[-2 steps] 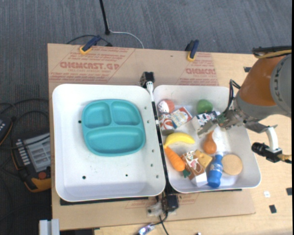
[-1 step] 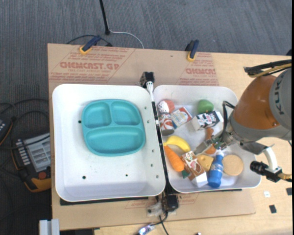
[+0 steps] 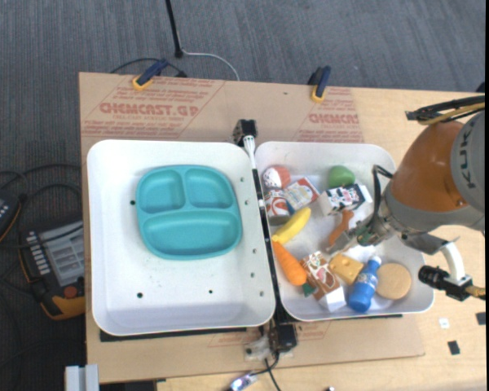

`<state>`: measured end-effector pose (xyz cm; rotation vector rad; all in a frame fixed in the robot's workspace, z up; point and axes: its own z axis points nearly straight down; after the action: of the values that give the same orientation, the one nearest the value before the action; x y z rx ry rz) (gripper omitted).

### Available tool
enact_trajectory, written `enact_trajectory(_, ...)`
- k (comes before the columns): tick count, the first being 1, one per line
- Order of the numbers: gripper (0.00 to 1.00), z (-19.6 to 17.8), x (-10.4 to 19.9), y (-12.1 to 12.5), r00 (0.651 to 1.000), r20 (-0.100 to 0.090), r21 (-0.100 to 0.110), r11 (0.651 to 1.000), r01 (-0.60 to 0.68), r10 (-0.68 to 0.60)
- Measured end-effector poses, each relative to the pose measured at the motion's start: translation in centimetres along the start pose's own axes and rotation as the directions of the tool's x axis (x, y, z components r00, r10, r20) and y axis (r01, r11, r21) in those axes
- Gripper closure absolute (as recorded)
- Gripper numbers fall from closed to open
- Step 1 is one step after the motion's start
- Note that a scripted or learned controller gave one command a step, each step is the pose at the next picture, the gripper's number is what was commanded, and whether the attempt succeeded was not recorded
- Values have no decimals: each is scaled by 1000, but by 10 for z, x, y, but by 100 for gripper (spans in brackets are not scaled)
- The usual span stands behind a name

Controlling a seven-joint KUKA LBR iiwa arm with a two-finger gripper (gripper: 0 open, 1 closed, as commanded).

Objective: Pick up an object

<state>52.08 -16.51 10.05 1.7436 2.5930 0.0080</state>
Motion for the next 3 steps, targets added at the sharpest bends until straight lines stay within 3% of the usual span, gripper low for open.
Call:
enact_trajectory(1, 0, 0, 0, 0, 1000, 0, 0, 1000, 0, 0)
enact_trajectory(2, 0, 12, 7, 67, 980, -6, 7, 980, 199, -199)
enact_trajectory(3, 0, 12, 28, 93, 817, -4, 4, 817, 577, -577)
